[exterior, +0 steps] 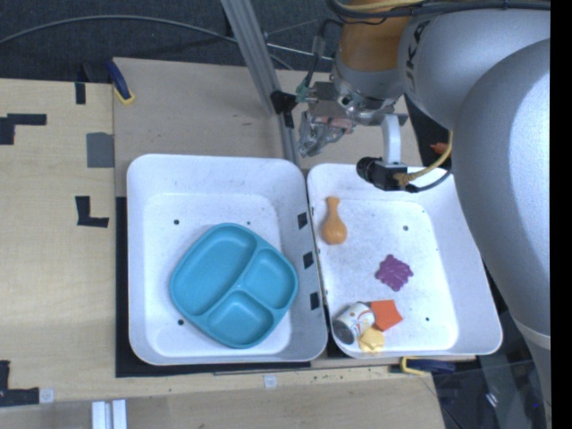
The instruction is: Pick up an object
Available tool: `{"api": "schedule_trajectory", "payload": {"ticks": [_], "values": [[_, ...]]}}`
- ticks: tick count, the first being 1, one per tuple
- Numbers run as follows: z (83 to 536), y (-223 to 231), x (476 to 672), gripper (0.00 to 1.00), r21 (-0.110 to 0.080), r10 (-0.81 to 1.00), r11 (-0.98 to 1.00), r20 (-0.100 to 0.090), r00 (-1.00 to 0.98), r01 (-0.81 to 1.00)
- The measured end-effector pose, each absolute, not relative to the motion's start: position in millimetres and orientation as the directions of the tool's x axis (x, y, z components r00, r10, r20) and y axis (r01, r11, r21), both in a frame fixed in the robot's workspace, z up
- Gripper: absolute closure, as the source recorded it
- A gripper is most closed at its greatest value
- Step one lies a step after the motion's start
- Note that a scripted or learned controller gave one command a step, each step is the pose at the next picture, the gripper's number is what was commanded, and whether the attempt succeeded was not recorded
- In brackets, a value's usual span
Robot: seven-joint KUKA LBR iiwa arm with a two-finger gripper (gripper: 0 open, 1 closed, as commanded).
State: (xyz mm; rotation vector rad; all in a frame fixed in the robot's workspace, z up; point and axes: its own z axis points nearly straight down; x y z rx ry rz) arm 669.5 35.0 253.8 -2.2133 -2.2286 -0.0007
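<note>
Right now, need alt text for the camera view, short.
The arm's end effector hangs above the far edge between two white bins. The left bin has a blue divided plate; the right bin has an orange pear-shaped toy, a purple piece and small items.

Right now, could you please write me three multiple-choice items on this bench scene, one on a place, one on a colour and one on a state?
1. Where does the blue divided plate lie?
A. in the left bin
B. in the right bin
C. on the bench outside the bins

2. What colour is the flat, lobed piece in the right bin?
A. green
B. purple
C. white

3. Where is the gripper?
A. down inside the left bin, on the plate
B. above the far edge where the two bins meet
C. pressed on the orange block

Answers:
1 A: the plate rests on the left bin floor.
2 B: it is purple against the white floor.
3 B: it hangs by the bins' far rims, apart from every object.
</note>
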Motion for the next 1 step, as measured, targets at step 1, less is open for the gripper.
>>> {"api": "schedule_trajectory", "payload": {"ticks": [1], "values": [[248.7,80.7,676.3,1.0,-0.001,1.0,0.006,0.001,-0.006,1.0]]}}
